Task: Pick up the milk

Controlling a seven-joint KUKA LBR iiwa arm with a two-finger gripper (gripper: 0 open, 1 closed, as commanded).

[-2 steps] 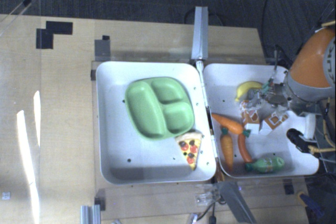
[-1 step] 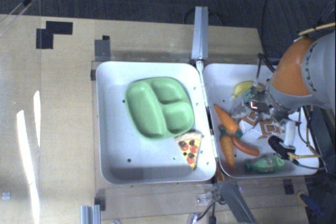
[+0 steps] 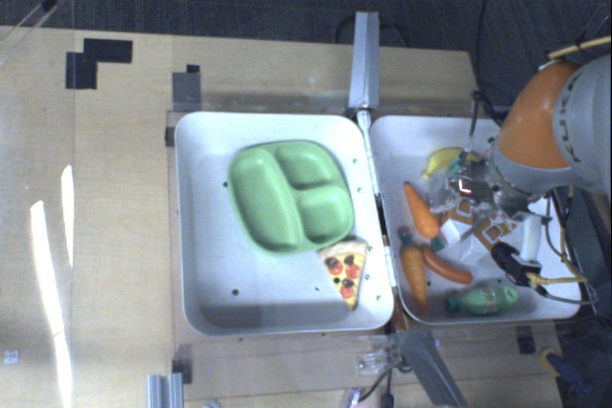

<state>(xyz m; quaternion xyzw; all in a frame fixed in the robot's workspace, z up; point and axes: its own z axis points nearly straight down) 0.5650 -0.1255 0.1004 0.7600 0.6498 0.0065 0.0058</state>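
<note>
While fingers' state is unclear | left bin (image 3: 206,234): green tray (image 3: 292,194), pizza slice (image 3: 346,268) | right bin (image 3: 402,140): carrots (image 3: 419,210)

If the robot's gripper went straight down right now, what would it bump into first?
Probably the pale, crumpled thing under the gripper in the right bin, maybe the milk. The carrot lies just beside it. Depth is hard to judge from above.

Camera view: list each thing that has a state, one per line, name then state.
Green plate: right way up in the left bin, nothing on it.
Pizza slice: flat on the left bin floor, beside the plate.
Carrots: lying flat in the right bin.
Green bottle: lying on its side.
Gripper: low over the right bin's clutter.
</note>
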